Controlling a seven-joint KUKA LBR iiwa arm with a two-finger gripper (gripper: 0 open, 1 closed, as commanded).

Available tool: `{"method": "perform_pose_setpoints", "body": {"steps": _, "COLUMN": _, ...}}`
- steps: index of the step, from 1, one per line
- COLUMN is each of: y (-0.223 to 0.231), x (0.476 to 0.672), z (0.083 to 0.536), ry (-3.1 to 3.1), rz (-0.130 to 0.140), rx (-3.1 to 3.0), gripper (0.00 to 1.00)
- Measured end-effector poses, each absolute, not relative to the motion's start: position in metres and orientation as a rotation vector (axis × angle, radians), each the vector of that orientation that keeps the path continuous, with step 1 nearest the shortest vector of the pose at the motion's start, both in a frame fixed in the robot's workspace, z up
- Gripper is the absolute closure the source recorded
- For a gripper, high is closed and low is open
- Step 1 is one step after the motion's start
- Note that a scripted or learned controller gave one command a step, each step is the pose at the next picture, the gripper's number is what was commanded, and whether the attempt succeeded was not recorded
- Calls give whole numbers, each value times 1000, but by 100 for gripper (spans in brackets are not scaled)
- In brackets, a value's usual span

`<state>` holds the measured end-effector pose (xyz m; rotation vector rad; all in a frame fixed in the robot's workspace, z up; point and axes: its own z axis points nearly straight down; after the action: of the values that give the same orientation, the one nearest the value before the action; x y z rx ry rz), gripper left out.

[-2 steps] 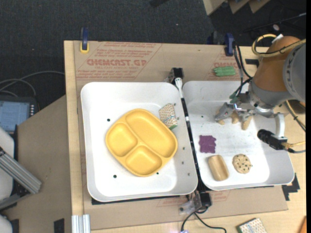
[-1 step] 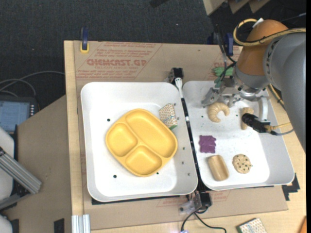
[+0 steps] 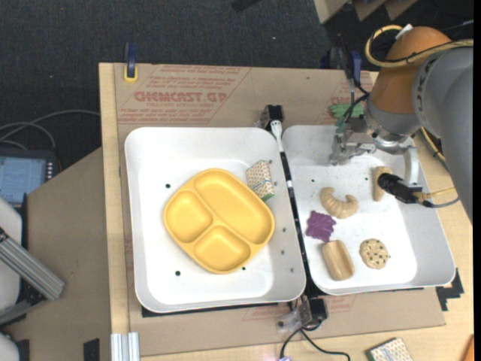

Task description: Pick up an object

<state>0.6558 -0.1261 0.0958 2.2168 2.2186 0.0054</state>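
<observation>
My gripper [image 3: 344, 152] hangs low over the far left part of the right bin [image 3: 432, 273], with nothing visible under it. Nearer the camera in that bin lie a tan croissant [image 3: 339, 201], a purple piece [image 3: 321, 225], a brown bread roll [image 3: 337, 259] and a round cookie [image 3: 373, 253]. A small tan piece [image 3: 378, 184] lies to the right of the croissant. The croissant is the closest of these to the gripper, a short way in front of it.
The left bin [image 3: 143, 224] holds a yellow divided plate [image 3: 218, 219] and a small patterned object [image 3: 259, 177] at the plate's far right edge. A green thing [image 3: 343, 112] sits on the bench behind the right bin. The arm [image 3: 421, 74] fills the upper right.
</observation>
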Motion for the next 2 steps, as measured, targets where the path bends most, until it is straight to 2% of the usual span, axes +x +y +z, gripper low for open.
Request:
{"method": "perform_pose_setpoints", "body": {"steps": 1, "y": -126, "x": 656, "z": 96, "ry": 2219, "rz": 4, "rx": 2217, "gripper": 0}}
{"method": "perform_pose_setpoints", "body": {"steps": 2, "y": -175, "x": 602, "z": 85, "ry": 2222, "rz": -3, "rx": 2226, "gripper": 0}}
